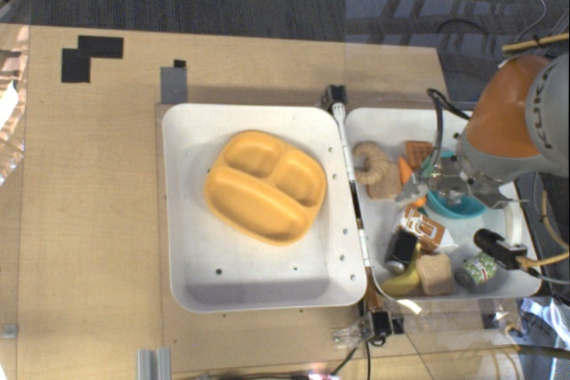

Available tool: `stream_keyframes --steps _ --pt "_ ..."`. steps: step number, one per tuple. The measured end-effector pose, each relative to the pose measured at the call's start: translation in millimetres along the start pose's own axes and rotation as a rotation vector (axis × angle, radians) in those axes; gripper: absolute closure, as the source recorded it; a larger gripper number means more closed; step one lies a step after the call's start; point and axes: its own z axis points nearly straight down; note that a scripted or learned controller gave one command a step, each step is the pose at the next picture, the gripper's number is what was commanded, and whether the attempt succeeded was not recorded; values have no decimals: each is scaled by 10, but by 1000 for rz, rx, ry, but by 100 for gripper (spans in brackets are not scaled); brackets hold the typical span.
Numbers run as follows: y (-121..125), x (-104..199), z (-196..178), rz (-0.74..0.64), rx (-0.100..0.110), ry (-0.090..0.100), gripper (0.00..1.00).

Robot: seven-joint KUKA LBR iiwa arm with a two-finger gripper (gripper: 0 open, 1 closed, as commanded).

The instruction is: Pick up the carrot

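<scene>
Over on the left bin (191, 280), a yellow divided plate (265, 185) sits alone. Moving right into the right bin (378, 285): a tan plush toy (376, 169), then the carrot (406, 171), just beside the gripper (429, 182) and seemingly touching it. Whether the fingers are apart or together, I cannot tell. Below lie a banana (401, 282), a wooden block (434, 273) and a green can (478, 270).

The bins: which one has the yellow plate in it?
The left bin holds the yellow plate, alone. The right bin is crowded with small things, such as a banana and a can.
</scene>
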Motion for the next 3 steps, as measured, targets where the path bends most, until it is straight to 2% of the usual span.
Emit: stream_keyframes --steps 1,2,3 --pt "198 114 181 82 -27 -4 0" --pt "215 132 84 78 -31 -4 100" --pt "705 759 -776 27 -25 -2 100"
